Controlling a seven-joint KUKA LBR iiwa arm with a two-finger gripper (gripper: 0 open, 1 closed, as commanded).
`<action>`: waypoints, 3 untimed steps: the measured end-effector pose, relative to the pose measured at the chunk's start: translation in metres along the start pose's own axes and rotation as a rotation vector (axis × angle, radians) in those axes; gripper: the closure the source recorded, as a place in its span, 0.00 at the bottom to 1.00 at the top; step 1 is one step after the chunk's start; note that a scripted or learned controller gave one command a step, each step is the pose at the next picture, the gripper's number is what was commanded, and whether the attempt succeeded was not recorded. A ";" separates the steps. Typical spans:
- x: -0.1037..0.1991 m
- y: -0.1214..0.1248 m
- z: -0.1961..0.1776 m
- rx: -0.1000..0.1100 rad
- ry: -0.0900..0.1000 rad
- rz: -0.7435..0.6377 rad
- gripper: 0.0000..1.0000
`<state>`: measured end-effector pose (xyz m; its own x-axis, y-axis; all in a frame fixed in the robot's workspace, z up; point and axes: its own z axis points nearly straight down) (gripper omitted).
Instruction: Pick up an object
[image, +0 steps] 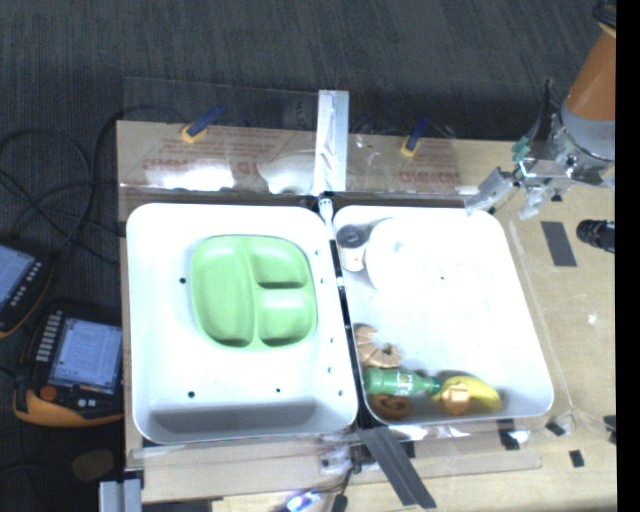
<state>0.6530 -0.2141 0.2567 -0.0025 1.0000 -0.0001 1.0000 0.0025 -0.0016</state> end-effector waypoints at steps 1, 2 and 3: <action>0.029 0.006 0.158 0.002 -0.001 0.221 0.00; 0.111 0.016 0.147 0.001 -0.001 -0.027 0.00; 0.087 0.015 0.156 0.001 -0.003 -0.167 0.00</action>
<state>0.6679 -0.1272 0.1009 -0.1686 0.9857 -0.0027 0.9857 0.1686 -0.0030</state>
